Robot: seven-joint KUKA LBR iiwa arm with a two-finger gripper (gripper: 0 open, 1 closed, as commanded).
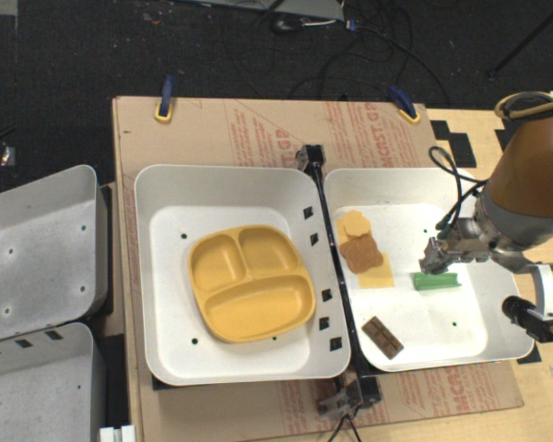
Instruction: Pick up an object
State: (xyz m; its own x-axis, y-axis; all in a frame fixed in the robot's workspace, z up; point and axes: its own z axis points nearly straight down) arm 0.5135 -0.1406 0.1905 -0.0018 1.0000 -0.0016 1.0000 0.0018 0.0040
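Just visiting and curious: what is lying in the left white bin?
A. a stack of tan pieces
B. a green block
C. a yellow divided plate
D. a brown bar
C: the yellow divided plate lies alone in the left bin, while the green block, brown bar and tan pieces lie in the right bin.
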